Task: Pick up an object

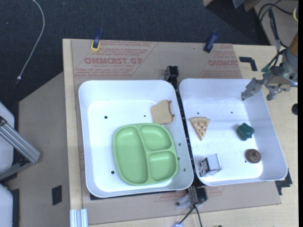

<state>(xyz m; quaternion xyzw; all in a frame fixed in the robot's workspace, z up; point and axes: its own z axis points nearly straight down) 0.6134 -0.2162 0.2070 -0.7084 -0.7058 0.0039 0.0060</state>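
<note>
While left bin (90, 126) holds green tray (145, 153), toast (162, 112); right bin (270, 126) pizza slice (200, 126), chocolate donut (253, 156); jaws (260, 91) released, grasping nothing

My gripper (260, 90) hangs at the far right, reaching in from the right edge. Its two grey fingers (249, 89) point down and stand spread apart, with nothing between them.

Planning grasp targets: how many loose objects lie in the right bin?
4: pizza slice near the left wall, green object toward the right, brown round piece below it, small grey box at the front edge.
</note>
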